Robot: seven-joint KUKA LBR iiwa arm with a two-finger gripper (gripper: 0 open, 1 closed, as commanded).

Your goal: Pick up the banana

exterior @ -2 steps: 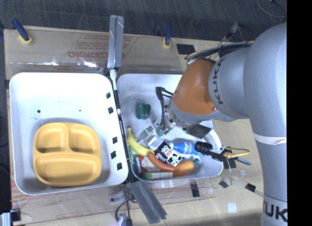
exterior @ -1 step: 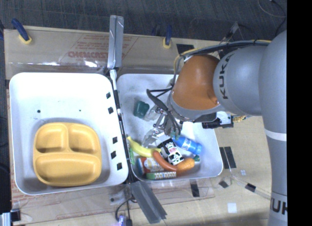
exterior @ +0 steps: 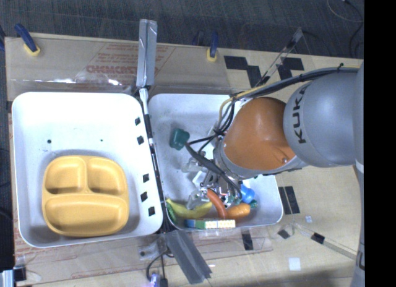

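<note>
Banana [exterior: 180, 208]: lower centre, right bin's front edge.
Tool [exterior: 207, 193]: just beside it; grip state unclear.
Advice: centre over banana, avoid carrot [exterior: 218, 203].

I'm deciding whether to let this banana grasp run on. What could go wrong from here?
1. The banana lies tight in the right bin's near corner against the wall, so a finger may hit the rim.
2. The gripper sits low among crowded items: the carrot, a red piece and a blue toy. It may snag one of those instead.
</note>
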